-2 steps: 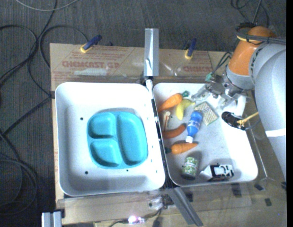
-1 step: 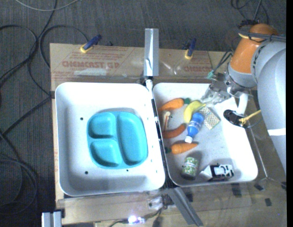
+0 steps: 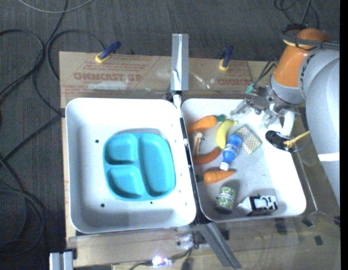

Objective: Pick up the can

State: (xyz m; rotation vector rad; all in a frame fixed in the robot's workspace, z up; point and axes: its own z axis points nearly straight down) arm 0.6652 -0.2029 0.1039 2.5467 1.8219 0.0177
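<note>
- Nearest in the right bin (image 3: 297,184) sits the can (image 3: 225,198), small and green-labelled, close to the near wall and slightly left of the bin's middle. It looks upright or tipped a little; I cannot tell which.
- Just right of it, apart by a small gap, lies a black-and-white object (image 3: 262,203) against the near wall. If I come down off-centre I judge I could nudge or pinch that instead.
- Just beyond the can lies a carrot (image 3: 217,176), running left to right and nearly touching the can's far side. A wide approach from that side could snag the carrot.
- Further back, a blue-capped bottle (image 3: 230,149) lies slanted, with a yellow banana (image 3: 224,131), a mesh-patterned square (image 3: 249,140) and two more carrots (image 3: 203,122) crowded round it.
- My gripper (image 3: 258,107) hangs at the far edge of the right bin, well apart from the can, with nothing visibly in it; I cannot tell whether it is spread or closed.
- To reach the can I must cross over that whole cluster, so travelling too low risks dragging the bottle or banana along.
- The can is round, near a sloped wall; I judge it could roll or slip out on closing.
- The left bin (image 3: 84,151) holds a blue divided tray (image 3: 140,165), away from my path.
</note>
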